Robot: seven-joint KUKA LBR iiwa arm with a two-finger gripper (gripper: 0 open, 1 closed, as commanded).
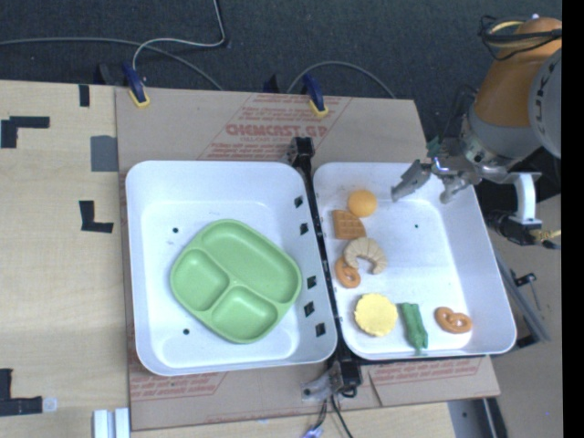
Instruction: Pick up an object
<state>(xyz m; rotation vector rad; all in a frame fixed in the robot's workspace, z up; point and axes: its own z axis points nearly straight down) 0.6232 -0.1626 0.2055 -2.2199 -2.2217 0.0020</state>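
Two shallow white bins sit side by side on the tabletop, and the right bin (474, 245) serves as the landmark here because it holds all the small pickable pieces. The tool (427, 182) hangs over that bin's far edge with its two fingers spread apart and nothing between them, so it is released and holds no object. That open stance suits an approach, since a grasp has to start wide. Just inside the bin's far-left part lies an orange ball (362, 203), the piece nearest the tool, with a small waffle square (348, 224) touching or almost touching it on the near side. Toward the bin's left wall, at its middle, a croissant (368, 255) rests against a small pretzel (348, 273). Along the bin's near edge sit a yellow round piece (375, 315), a green pepper (415, 326) just beside it, and another pretzel (453, 319) near the right corner. To the bin's left, the neighbouring bin (151, 245) carries a green divided plate (235, 280). The ball is probably the likeliest target, though its roundness may let it roll away.
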